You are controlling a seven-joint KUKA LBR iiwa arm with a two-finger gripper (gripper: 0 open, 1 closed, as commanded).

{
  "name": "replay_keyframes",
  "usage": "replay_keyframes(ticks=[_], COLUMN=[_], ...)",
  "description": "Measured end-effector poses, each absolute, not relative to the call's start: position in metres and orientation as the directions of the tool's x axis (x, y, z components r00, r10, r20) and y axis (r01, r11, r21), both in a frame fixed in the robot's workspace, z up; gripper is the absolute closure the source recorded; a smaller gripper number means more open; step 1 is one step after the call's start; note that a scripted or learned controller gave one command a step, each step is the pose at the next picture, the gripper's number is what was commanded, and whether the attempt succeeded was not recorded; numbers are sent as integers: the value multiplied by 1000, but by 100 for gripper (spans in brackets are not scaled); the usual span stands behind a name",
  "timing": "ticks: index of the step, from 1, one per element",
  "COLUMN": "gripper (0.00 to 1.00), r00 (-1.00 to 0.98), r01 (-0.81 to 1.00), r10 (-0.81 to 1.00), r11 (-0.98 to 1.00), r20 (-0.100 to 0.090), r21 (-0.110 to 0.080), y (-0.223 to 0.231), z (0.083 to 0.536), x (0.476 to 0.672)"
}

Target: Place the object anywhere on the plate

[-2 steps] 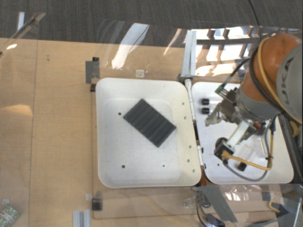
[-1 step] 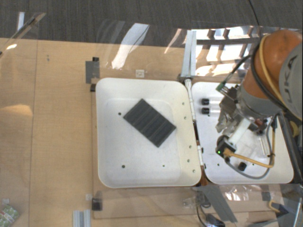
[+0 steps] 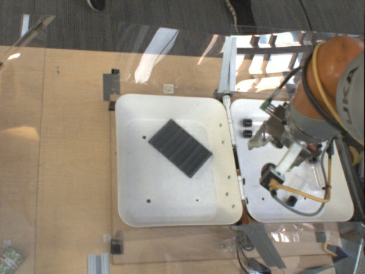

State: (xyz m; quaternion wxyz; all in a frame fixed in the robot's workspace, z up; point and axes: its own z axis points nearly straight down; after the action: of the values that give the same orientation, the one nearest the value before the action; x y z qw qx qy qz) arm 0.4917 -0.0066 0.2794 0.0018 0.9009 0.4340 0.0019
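Grey arm with an orange band, yellow cable and black hoses.

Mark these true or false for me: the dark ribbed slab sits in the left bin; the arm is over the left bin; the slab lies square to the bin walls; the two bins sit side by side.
1. The dark ribbed slab sits in the left bin. True.
2. The arm is over the left bin. False: it hangs over the right bin.
3. The slab lies square to the bin walls. False: it is turned at a slant to them.
4. The two bins sit side by side. True.
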Motion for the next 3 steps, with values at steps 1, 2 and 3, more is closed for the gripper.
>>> replay_keyframes(ticks=[1,2,3], gripper=[100,0,100], r00=[616,616,609], r01=[787,787,793], r10=[788,787,793], r11=[-616,-616,-609], r20=[2,2,2], r21=[6,6,8], y=[-5,-5,-4], z=[289,289,299], x=[493,493,495])
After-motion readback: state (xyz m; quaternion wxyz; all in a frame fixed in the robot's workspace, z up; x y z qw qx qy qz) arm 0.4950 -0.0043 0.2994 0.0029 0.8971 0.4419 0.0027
